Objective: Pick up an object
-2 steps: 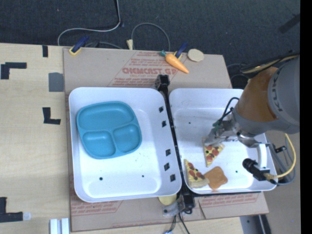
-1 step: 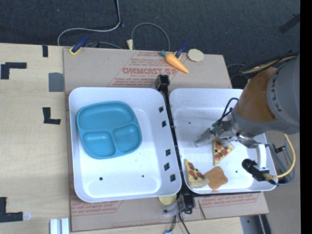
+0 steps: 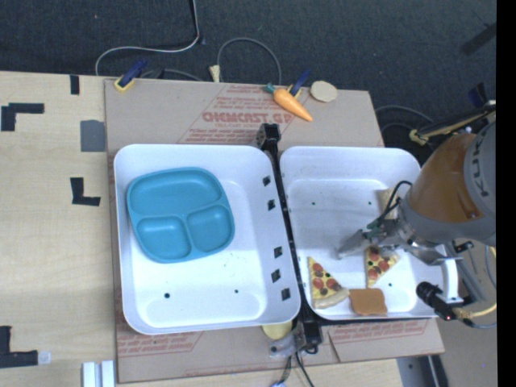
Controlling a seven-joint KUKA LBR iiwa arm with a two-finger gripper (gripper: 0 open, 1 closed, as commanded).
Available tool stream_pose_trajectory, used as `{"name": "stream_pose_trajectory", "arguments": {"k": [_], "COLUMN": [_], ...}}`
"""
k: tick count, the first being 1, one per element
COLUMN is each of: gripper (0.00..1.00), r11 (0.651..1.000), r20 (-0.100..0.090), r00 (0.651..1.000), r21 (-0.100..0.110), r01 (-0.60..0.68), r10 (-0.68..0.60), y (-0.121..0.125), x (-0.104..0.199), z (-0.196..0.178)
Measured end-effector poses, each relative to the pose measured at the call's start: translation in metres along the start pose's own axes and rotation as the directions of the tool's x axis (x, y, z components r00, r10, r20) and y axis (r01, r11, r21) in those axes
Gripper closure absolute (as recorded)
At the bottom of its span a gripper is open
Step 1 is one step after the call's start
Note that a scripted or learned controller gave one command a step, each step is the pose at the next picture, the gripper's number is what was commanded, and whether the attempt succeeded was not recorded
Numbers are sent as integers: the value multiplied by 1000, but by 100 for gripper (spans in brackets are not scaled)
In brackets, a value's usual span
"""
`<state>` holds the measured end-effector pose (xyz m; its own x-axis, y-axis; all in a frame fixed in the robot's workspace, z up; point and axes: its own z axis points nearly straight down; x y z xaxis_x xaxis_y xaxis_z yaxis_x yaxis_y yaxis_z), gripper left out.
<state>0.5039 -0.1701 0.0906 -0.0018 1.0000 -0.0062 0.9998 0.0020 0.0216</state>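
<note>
The right bin (image 3: 339, 168) holds two pizza slices and a brown toast square (image 3: 368, 301) along its near side. One pizza slice (image 3: 324, 283) lies by the bin's left wall. The other pizza slice (image 3: 379, 263) lies just under the wrist of my gripper (image 3: 348, 247). The gripper sits low over the middle of the right bin and points left, its tip above bare bin floor between the two slices. I see nothing held in it. The grey arm with its orange band (image 3: 447, 188) covers the bin's right side.
A blue divided plate (image 3: 181, 214) lies in the left bin (image 3: 201, 305). Behind the bins, on the cardboard, are a toy carrot (image 3: 292, 103) and a round beige disc (image 3: 324, 92). Cables run along the back. A black divider (image 3: 278, 216) separates the bins.
</note>
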Motion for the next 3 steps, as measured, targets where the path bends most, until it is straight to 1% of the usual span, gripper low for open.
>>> {"name": "stream_pose_trajectory", "arguments": {"k": [1, 2, 3], "gripper": [0, 0, 0], "r11": [1000, 1000, 1000], "r20": [-1, 11, 2], "r00": [1000, 1000, 1000], "r21": [18, 3, 3], "r01": [-5, -2, 0], "r10": [5, 2, 0], "y": [-12, -16, 34], "x": [-55, 0, -35], "z": [-49, 2, -199]}}
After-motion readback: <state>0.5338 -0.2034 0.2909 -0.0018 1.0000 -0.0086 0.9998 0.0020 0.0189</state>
